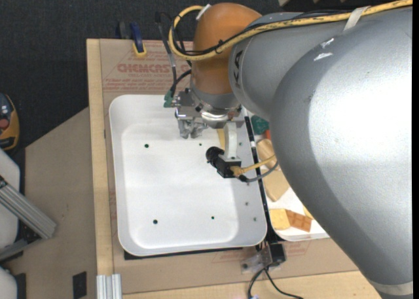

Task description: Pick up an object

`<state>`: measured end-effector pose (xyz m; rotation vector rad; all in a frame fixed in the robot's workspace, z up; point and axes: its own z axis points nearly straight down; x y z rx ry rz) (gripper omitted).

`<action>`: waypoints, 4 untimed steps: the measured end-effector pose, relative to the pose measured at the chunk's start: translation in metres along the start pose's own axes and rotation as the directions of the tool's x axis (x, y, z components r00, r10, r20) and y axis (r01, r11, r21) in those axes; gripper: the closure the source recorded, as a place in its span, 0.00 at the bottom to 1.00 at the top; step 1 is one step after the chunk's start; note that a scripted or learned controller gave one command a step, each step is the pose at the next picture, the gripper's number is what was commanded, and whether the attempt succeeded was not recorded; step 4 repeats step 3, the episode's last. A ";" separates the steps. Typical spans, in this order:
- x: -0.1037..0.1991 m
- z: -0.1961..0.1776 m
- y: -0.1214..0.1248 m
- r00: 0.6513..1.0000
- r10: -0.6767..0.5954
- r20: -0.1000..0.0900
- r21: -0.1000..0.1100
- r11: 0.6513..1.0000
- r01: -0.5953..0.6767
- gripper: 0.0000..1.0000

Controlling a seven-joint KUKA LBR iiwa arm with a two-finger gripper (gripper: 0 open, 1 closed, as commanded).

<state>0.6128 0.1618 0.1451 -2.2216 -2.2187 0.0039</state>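
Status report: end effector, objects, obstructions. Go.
End effector low over left bin, upper edge. Tan objects in right bin, mostly behind arm. Black cable connector dangling alongside.

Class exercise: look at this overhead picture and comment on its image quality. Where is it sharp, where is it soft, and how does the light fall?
Camera view: the left bin is evenly lit, near overexposed, with soft shadow along its inner walls; the grey arm close to the lens looks soft and blocks much of the right bin; the end effector is reasonably sharp; the orange band shows a mild highlight.

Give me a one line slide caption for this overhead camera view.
Grey arm reaches from the right, its gripper low over the left white bin.
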 end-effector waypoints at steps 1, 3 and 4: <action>0.049 -0.218 -0.036 1.000 -0.008 -0.009 -0.020 1.000 0.008 1.00; 0.063 -0.121 -0.085 1.000 -0.003 0.001 0.004 1.000 0.003 1.00; 0.063 -0.121 -0.085 1.000 -0.003 0.001 0.004 1.000 0.003 1.00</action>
